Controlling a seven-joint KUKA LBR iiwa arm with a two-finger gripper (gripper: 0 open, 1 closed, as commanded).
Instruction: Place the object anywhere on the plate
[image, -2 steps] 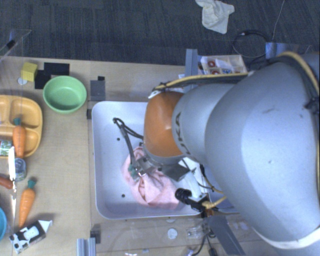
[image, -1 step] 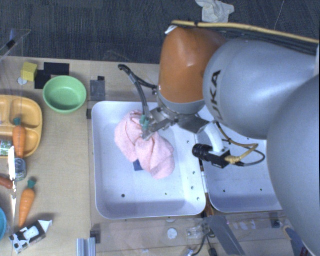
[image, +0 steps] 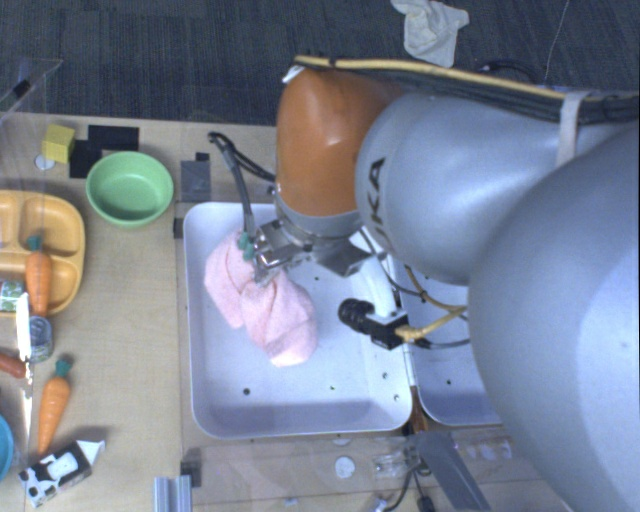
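Camera view: hand (image: 262, 262) on pink (rumpled) cloth (image: 262, 305).

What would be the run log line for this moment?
gripper: over pink cloth | cloth: left bin | grasp: cannot tell | plate: not reached

Bulky grey arm (image: 480, 200) lettered KUKA, glossy orange band (image: 320, 140), black and yellow cables (image: 420, 325) trailing beneath

Fixed overhead slant onto bins (image: 300, 415)
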